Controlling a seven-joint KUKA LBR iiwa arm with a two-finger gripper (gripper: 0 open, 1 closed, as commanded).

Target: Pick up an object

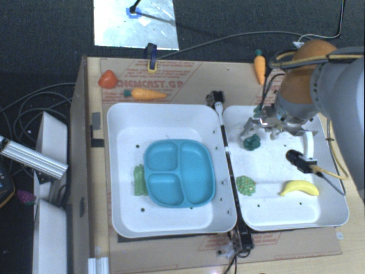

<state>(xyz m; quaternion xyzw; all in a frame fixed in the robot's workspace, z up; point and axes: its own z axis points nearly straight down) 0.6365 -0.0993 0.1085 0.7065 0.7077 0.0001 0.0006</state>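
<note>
We judge the small dark green toy (251,144), right of frame centre, light and stiff, best pinched across its middle; the end effector (259,129) hovers just beside it, opening unclear.

- My gripper (259,129) hangs over the far left of the right bin (336,207), with a dark green piece (251,143) just beside it on the near side.
- The ridge (226,153) where the two bins meet closes off my left.
- Near left lies a pale green lump (246,184) and near right a yellow banana (299,188), with bare white floor between them.
- In the left bin (122,153), a blue divided plate (178,173) takes the centre, with a green strip (138,180) against its left edge. The far part and the corners are open floor.
</note>
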